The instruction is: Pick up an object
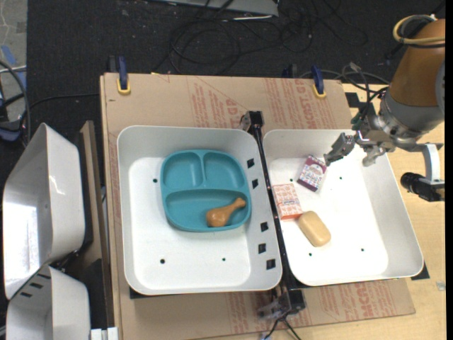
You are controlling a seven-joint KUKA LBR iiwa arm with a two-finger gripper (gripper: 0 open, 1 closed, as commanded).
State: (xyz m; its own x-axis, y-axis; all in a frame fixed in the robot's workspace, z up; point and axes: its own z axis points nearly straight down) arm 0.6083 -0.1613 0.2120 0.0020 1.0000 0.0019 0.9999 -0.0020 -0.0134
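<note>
claw spread wide, nothing in it, over the right bin. angled toward the purple packet nearby, likely lining up a grab

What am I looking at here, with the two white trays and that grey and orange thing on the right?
This is one photo from a camera fixed above a workbench, looking down at a slant. The grey and orange thing is a robot arm reaching in from the right; its job is to pick something up. Its two-fingered hand hangs over the right white bin, open and holding nothing. That bin contains a small purple packet, a red and white packet and a tan bar shaped like soap. The left bin holds a teal divided plate with a toy chicken drumstick on it.
</note>
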